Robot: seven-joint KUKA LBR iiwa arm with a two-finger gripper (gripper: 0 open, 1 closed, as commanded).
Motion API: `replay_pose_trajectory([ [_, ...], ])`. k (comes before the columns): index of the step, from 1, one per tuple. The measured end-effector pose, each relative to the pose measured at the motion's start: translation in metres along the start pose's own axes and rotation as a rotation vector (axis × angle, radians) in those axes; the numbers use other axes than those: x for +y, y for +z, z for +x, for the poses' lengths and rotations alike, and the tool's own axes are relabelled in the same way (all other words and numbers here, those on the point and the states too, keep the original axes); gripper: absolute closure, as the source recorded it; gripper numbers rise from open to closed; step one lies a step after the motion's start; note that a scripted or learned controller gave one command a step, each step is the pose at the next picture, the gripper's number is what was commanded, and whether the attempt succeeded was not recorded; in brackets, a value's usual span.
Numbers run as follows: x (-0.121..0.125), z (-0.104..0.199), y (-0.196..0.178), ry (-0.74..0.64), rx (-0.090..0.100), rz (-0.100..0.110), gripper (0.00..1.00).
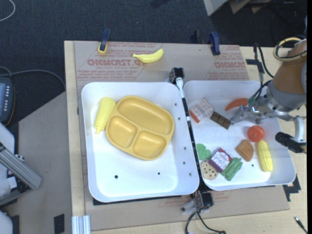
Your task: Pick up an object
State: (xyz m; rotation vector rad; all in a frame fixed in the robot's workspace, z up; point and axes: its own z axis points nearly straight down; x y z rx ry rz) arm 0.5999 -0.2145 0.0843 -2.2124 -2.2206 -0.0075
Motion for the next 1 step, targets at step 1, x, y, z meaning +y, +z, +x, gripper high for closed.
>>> replay_pose_trajectory([
  [1,-0.0003,-0.0018,-0.0114,0.001,-0.005,-0.002,1.0],
])
